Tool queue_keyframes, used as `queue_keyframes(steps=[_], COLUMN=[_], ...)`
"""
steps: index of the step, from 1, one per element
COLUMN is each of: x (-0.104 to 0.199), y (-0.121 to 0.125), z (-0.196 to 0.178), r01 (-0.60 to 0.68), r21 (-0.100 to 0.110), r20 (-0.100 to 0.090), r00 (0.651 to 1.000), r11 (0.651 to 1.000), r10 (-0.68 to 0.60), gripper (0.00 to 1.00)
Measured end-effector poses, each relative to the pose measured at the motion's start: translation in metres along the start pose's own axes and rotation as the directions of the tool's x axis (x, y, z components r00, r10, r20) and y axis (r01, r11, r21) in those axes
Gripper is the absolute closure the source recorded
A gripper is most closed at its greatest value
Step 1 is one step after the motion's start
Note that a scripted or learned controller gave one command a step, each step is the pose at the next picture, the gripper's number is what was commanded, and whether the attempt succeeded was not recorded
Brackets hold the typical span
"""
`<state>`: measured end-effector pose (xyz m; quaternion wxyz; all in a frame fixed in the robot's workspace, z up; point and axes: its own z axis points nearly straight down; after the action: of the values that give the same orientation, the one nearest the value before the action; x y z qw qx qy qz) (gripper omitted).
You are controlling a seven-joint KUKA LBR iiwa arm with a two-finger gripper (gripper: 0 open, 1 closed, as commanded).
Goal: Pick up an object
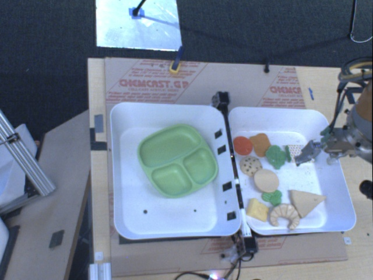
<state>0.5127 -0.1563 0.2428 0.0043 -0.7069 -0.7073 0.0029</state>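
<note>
While the green divided plate (177, 160) lies alone in the left bin (125, 214), you find the toy foods packed in the right bin (335, 174): tomato (242, 145), cookie (250, 165), croissant (284, 215), cheese wedge (306, 202). At the frame's right, the gripper (304, 156) hovers over that bin's upper part, and you cannot tell how wide it stands.

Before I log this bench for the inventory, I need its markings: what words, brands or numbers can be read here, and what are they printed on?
"CHEMCAST GP" in red, on the brown sheet behind the left bin.
"CHEMCAST" in red again, on the same sheet behind the right bin; the letters after it are too blurred to read.
A smaller red line sits under each; too small to read.
</note>
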Motion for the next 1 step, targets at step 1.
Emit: queue_keyframes(steps=[1], x=[0.0003], y=[0.0019], z=[-0.0044], r01=[0.003], r21=[-0.009], r20=[0.002], r00=[1.0], r11=[1.0], r10=[-0.003], gripper=[0.0])
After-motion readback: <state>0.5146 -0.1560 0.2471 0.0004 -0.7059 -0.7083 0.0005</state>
